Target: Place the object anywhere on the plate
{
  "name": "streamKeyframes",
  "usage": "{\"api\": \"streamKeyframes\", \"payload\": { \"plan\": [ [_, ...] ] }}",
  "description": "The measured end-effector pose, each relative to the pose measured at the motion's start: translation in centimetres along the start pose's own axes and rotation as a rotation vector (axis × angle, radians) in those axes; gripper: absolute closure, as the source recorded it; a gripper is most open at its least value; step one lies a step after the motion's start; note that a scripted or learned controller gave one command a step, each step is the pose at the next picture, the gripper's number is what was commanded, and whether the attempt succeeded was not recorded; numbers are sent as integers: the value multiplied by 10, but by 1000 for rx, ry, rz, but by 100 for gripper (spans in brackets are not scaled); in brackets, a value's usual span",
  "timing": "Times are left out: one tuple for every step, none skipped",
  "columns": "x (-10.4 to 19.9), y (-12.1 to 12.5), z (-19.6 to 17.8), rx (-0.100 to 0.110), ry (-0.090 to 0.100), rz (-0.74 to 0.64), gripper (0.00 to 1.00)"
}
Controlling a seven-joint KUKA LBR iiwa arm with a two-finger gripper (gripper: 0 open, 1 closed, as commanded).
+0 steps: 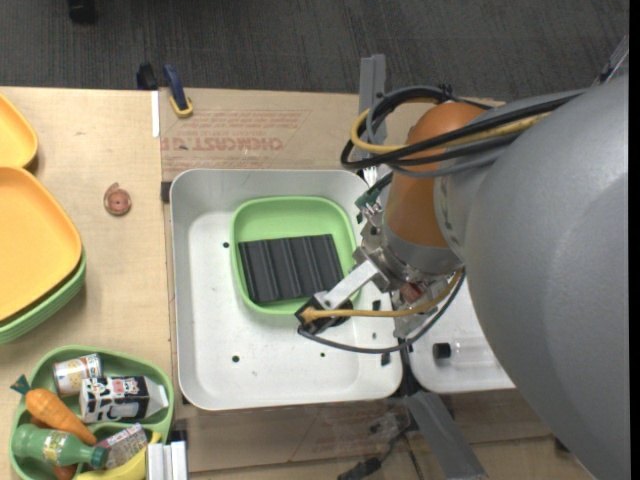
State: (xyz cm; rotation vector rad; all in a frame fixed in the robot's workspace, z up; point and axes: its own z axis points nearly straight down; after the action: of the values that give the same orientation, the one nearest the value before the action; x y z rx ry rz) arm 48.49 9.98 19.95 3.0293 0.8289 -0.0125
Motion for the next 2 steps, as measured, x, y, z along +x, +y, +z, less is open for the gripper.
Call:
{"api": "streamKeyframes", "payload": {
  "plan": [
    [49,79,-104,-1,2,-57,0],
    [27,90,-65,0,0,47,0]
  ]
}}
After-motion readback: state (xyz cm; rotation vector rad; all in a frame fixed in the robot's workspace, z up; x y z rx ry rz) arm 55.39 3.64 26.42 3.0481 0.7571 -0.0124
